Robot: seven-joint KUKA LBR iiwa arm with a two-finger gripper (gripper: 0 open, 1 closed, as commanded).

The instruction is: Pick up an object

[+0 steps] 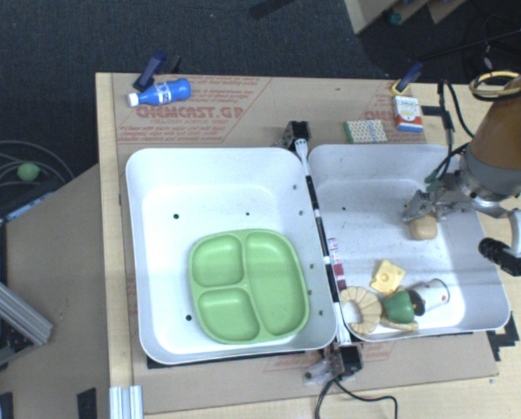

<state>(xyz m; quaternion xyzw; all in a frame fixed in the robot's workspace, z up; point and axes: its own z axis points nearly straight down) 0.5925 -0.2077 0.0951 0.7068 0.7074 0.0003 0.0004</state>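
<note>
Camera view: gripper [423, 209] is low in the right bin [469, 317], arm coming in from the right. A small tan lump [424, 229] sits just below the tips, touching or nearly so. That's my pick target, I think. I can't tell whether the fingers are apart or together; the dark linkage blurs into the bin floor.

Other candidates are clustered at the near edge of the same bin: yellow block [387, 278], ridged beige piece [362, 309], green-and-white thing [413, 305], all touching or nearly touching. Messier grasp there, so I'd stick with the lump.

The left bin [155, 234] has a green divided tray [247, 285]. Too flat and wide, skip.

To do this well: centre the tips over the lump, not beside it, go down to the floor, close, lift straight. The lump looks rounded, so it may roll out. Confirm it's between the fingers before calling it.
</note>
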